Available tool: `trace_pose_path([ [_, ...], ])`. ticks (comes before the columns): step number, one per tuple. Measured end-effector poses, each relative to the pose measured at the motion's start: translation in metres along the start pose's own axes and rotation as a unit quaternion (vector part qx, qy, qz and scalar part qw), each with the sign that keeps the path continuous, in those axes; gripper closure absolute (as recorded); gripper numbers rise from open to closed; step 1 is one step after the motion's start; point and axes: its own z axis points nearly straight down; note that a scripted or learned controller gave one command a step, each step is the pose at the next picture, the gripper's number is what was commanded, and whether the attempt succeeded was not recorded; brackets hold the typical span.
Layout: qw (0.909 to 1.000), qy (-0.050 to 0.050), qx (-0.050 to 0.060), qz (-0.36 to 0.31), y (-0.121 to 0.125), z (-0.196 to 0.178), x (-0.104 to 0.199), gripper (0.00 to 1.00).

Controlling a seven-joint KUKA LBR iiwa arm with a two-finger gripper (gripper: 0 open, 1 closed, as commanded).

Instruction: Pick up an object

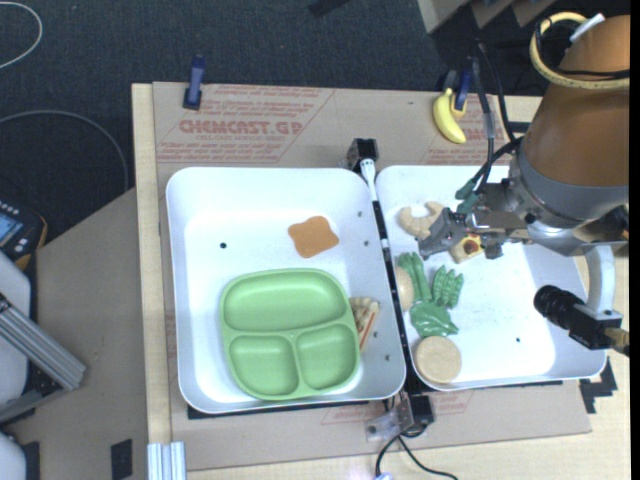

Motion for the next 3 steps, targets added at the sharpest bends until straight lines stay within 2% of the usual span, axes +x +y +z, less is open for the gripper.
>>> trace_pose_path([
  [1,1.0000,-0.001,0.006,0.002,0.000,-0.003,-0.001,1.00],
  [2,1.0000,0.001,0.000,-0.003,0.002,-0.124,0.088,1.00],
  [3,1.0000,0.000,0.006,-0.003,0.001,-0.126,0.174,1.00],
])
